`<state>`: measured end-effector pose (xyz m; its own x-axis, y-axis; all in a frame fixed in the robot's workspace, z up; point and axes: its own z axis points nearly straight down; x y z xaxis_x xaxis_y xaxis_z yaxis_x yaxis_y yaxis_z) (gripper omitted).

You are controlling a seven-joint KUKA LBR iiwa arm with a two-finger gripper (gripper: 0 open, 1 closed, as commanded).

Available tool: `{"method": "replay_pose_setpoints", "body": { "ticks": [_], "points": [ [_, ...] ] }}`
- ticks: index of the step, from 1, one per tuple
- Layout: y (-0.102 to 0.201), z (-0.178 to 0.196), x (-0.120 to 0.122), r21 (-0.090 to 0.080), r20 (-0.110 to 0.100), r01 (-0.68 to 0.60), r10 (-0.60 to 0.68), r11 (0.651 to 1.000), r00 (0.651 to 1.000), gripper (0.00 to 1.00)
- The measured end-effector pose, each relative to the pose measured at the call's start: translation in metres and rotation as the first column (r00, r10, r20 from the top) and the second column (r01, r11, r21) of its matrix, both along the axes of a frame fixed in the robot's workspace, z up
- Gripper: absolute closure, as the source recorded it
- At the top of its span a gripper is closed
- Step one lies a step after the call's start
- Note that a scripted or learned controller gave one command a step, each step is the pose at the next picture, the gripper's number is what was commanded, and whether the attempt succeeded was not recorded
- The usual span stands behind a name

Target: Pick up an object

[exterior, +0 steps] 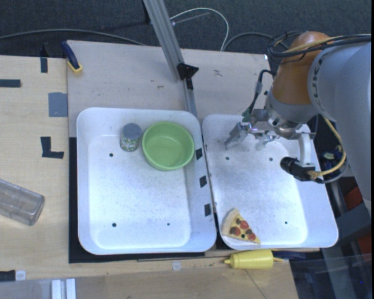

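Because the task leaves the choice open, the candidates lie scattered: a green bowl (pixel 168 145) and a small jar (pixel 131 137) touching it at its nine o'clock sit at the twelve o'clock end of the left bin (pixel 93 229), while a toy pizza slice (pixel 239 225) rests at seven o'clock in the right bin (pixel 311 229). The gripper (pixel 247 137) hangs over the right bin's eleven o'clock corner, well apart from the slice; its jaws look spread and carry nothing, touching no object.
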<state>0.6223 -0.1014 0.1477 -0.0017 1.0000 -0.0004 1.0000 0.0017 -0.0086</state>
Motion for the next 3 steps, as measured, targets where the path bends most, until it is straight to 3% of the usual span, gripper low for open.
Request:
{"method": "replay_pose_setpoints", "body": {
  "ticks": [1,2,3],
  "points": [
    [0.001,-0.054,-0.002,0.000,0.002,0.000,0.000,1.000,1.000,0.00],
    [0.002,-0.041,0.000,0.000,0.005,-0.002,0.002,1.000,1.000,1.00],
    [0.012,0.015,-0.001,0.000,0.013,-0.001,0.001,1.000,1.000,1.00]
  ]
}}
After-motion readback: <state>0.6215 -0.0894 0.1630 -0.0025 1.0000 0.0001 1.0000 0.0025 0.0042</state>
